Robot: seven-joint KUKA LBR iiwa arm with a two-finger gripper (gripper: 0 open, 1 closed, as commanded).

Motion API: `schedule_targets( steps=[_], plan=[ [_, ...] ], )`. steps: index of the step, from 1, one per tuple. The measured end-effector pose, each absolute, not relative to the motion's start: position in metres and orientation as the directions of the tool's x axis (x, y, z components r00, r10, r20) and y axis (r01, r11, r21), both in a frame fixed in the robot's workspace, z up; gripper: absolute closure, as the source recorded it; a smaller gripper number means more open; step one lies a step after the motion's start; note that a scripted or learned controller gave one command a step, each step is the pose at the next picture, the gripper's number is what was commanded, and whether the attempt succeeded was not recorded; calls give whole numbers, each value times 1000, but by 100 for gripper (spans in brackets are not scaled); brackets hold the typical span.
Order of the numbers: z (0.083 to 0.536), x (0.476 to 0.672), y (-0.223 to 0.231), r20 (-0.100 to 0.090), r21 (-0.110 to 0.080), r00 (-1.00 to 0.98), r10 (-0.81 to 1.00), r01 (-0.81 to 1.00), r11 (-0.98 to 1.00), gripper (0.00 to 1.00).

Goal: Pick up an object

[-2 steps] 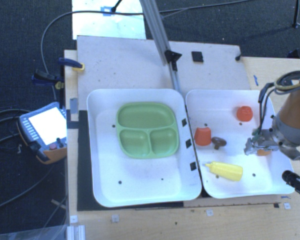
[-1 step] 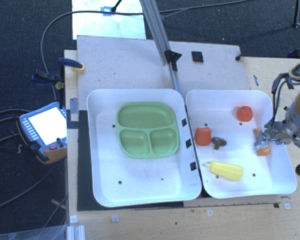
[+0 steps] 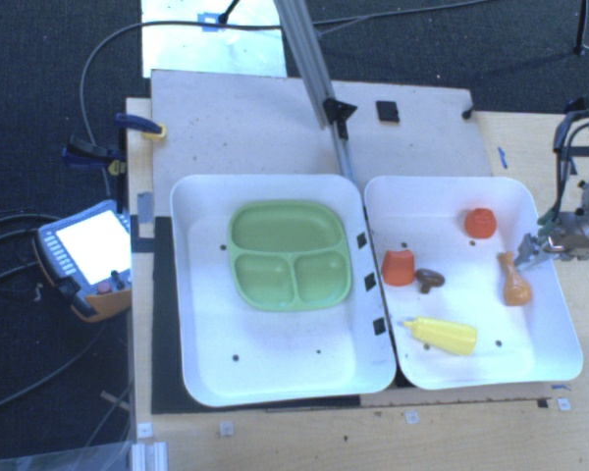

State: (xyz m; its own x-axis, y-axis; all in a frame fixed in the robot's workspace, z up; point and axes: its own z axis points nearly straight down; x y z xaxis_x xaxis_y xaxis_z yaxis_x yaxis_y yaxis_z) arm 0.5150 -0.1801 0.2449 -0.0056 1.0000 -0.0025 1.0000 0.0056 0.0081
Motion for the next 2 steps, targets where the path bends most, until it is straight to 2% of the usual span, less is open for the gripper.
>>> schedule_targets(
  steps=[1, 2],
  plan=[
    [257, 516, -180, -1, 4, -5, 1000, 1000, 5, 100],
    [261, 526, -134, 1, 3, -10, 1000, 1000, 10, 100]
  ],
)
